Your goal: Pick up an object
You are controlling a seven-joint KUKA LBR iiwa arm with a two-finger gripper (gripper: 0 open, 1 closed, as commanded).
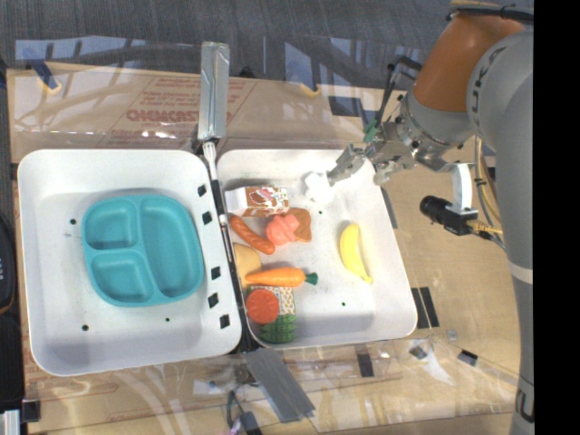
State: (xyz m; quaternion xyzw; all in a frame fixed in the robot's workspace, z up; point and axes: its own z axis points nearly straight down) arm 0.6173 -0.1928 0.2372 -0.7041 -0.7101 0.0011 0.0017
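The arm [480, 71] comes in from the right, and its gripper [343, 169] is over the far part of the right bin [391, 284]. A small white object [315, 185] lies just at the tip of the gripper, but I cannot tell if the fingers are grasping it, or if they are released or clenched.

In the right bin there are a banana [352, 251] on the right side, a carrot [276, 277] near the middle, a sausage [251, 233], a pink toy [285, 229], a small printed box [265, 198] and a tomato [263, 305] near the front corner. The left bin [45, 333] holds a teal tray with compartments [142, 249]. Both bins stand on the tabletop [118, 107].
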